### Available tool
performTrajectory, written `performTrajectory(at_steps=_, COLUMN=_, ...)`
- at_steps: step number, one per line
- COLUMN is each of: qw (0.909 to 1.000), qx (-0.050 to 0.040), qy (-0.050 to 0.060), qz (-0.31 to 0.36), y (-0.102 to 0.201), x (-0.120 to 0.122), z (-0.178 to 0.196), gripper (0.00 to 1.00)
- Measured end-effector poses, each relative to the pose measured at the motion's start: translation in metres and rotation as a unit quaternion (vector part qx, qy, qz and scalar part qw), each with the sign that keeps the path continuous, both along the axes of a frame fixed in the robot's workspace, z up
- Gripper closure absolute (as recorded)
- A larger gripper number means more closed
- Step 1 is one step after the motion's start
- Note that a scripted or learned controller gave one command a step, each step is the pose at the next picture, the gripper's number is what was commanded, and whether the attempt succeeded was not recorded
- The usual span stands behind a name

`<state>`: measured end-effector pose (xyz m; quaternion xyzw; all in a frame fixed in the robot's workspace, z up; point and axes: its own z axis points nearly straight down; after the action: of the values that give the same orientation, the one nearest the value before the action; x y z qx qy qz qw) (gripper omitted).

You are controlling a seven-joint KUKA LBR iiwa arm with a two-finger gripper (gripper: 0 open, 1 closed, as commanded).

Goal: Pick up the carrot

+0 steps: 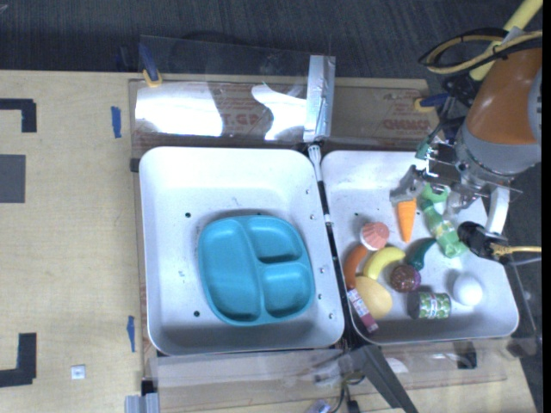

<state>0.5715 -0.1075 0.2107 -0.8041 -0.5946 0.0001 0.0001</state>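
Slanted overhead view of both bins

Light wooden counter with black corner marks, blue tape bits; dark grey carpet floor above; bright glare on clear panel.

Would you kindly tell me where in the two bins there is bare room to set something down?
Left bin: bare white floor rings the blue tray, widest along the far side. Right bin: a free patch at its far-left corner, between the divider and the carrot. The near half is crowded with toy food, and the claw hangs by the carrot.
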Motion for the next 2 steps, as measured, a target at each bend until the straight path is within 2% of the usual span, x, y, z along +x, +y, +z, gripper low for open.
performTrajectory(at_steps=1, qw=0.9942, qx=0.001, qy=0.0, qz=-0.107, y=-0.039, x=0.03, z=-0.114, gripper=0.0)
performTrajectory(at_steps=2, qw=0.9779, qx=-0.0003, qy=0.0, qz=-0.209, y=-0.035, x=0.049, z=-0.115, gripper=0.0)
